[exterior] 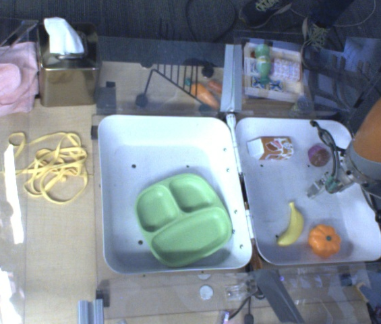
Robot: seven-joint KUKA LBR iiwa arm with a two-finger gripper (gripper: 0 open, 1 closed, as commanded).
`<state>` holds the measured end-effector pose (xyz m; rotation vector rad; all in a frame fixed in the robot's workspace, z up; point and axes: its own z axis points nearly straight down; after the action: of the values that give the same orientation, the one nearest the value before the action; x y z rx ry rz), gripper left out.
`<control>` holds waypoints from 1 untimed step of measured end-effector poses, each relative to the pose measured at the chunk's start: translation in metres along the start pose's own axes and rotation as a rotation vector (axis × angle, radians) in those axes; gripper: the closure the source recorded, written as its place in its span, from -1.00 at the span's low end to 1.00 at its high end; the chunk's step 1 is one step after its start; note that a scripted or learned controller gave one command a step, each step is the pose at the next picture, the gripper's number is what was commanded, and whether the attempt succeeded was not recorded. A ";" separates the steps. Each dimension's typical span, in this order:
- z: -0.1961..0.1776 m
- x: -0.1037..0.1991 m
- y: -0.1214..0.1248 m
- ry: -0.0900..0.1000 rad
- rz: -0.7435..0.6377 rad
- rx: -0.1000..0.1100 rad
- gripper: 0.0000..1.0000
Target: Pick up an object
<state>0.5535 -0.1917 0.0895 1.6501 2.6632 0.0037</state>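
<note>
My claw hangs over the right bin, its grip unclear, so I should descend squarely above the banana lying beside the small pumpkin.

In the left shallow white plastic bin: a green three-compartment plastic tray, toward the near side. In the right shallow white bin: a small orange-and-white printed carton at the far left, a dark red round fruit to its right, a yellow banana nearer, with a small orange pumpkin just right of it.
</note>
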 end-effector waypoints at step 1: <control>-0.117 -0.004 0.037 0.000 0.176 0.000 1.00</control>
<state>0.5870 -0.1785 0.2068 1.8783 2.5078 0.0046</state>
